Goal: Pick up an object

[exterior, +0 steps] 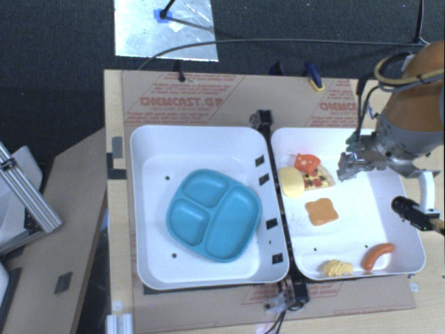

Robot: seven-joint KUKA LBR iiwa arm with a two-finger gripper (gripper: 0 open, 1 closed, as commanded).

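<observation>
Pizza slice [318, 180] – just left of the jaws (grip state unclear) – lies untouched.

I am looking down on a lab test bench, not a home or kitchen. The two white bins [208, 141] sit on a sheet of brown board [201, 99] printed with a maker's name, laid over a plywood table [76, 207]. Blue clamps [313, 75] pin the board at the far edge. An aluminium rail [28, 197] stands at the left, cables [278, 42] trail across dark carpet [49, 54], and a foil square [165, 19] is taped to the floor.
</observation>
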